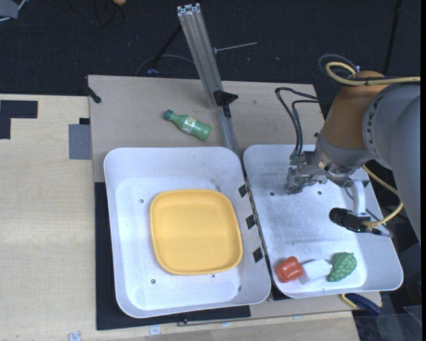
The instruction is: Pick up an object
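My gripper [295, 184] hangs low over the upper part of the right bin [307, 226], with bare bin floor beneath it. At that bin's near edge lie a red pepper-like piece [290, 268], a small white block [316, 270] and a green bumpy piece [342, 266], side by side and well below the gripper. A yellow plate [195, 231] lies flat in the left bin [128, 183].
A green bottle [188, 124] lies on the bench behind the left bin. A metal rail [206, 55] slants down to the gap between the bins. Black clips sit along the divider between the two bins.
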